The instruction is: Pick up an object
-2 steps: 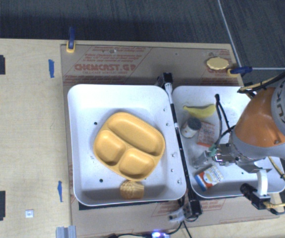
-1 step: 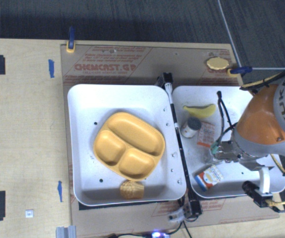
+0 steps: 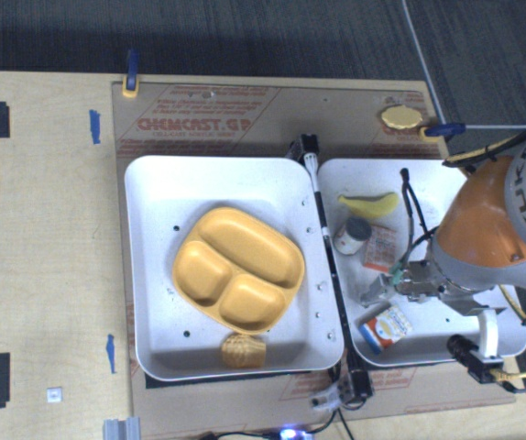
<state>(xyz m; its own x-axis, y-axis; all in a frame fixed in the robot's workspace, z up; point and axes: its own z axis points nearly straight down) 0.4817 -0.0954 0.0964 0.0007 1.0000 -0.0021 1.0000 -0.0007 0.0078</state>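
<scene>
Looking at the camera view: grey arm with orange band [image 3: 483, 223] reaches low over the right shallow white bin [image 3: 510, 342], gripper [image 3: 408, 280] down among the clutter near the bin's middle. Can't tell whether it's closed on anything, wrist body blocks it.

Candidates, relative to the gripper: red-and-white printed packet [image 3: 381, 244] just up-left, small grey-capped white bottle [image 3: 353, 235] further left, yellow banana-shaped toy [image 3: 370, 204] above those, white carton with blue and orange print [image 3: 384, 326] just below.

Left shallow white bin [image 3: 144, 246], well left of the gripper: yellow three-compartment plastic tray [image 3: 237, 269] and tan woven ball [image 3: 244, 349], both untouched. Likely target is the packet or carton; nothing looks lifted.
</scene>
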